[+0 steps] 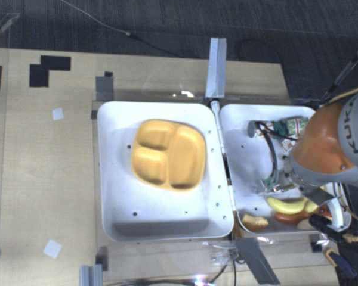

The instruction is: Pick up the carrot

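- The gripper hangs low in the right bin, under the grey arm and its orange band; whether it is released or clenched cannot be told from here.
- Just beside it, toward the bin's near wall, lies a yellow banana.
- The carrot, a dark orange-red piece, lies touching the banana's near side, close against the bin's near wall.
- A small tan food piece sits in the near left corner of the same bin.
- A green packet lies by the far wall; its print is too small to read.
- The left bin holds a yellow divided tray, with bare white floor all round it.
- "KU" shows on the arm's grey shell.
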